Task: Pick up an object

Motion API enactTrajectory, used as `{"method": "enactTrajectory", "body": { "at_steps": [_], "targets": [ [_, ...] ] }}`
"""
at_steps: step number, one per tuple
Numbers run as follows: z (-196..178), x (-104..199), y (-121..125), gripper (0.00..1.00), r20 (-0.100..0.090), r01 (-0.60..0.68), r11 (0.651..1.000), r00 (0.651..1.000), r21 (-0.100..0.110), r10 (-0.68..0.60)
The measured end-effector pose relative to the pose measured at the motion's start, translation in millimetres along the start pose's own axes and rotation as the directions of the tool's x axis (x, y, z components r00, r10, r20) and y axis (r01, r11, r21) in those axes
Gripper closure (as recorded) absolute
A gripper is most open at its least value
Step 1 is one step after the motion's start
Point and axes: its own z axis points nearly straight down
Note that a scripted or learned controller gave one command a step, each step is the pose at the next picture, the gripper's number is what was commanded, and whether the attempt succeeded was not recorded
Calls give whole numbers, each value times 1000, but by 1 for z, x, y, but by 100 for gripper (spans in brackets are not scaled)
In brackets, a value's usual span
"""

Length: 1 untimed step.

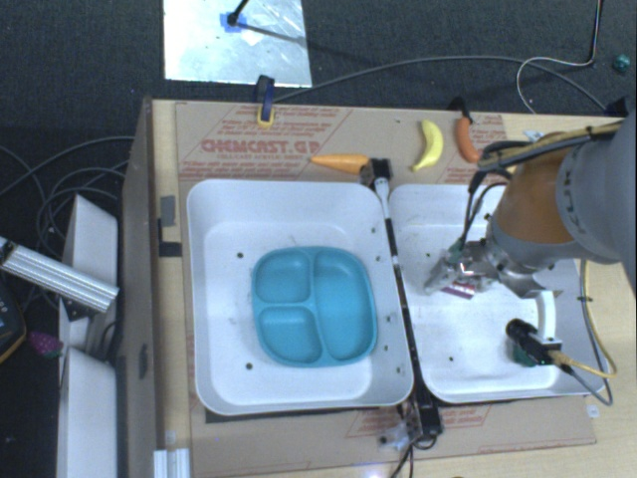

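In the right bin (pixel 448 366), close to its left wall and about midway between far and near, you have the gripper (pixel 450 270) lowered close to the floor. The grey arm (pixel 597 202) with its orange band reaches in from the right. Just on the near side of the gripper lies a small pink object (pixel 460 291), flat on the white floor; it sits right beside the tip, and you cannot tell whether the two touch. The tip is a blur of metal from this angle, so you cannot tell whether the gripper is spread or closed.

In the left bin (pixel 214 267) a blue divided plate (pixel 315 304) rests near the middle, face up, well apart from the gripper and across the dark divider between the bins.

On the brown board (pixel 229 132) beyond the bins, an orange carrot (pixel 338 163) lies along the far edge of the left bin, near its right corner. A yellow banana (pixel 430 145) and an orange-red piece (pixel 465 139) lie side by side beyond the far edge of the right bin. Farther left, a black and yellow clip (pixel 265 101) sits at the board's far edge, and a silver sheet (pixel 236 28) lies on the dark floor beyond it
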Motion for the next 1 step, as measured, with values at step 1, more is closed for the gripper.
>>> {"method": "enactTrajectory", "body": {
  "at_steps": [1],
  "targets": [
    [-11,0,1,100,0,-1,1000,1000,-2,1]
  ]
}}
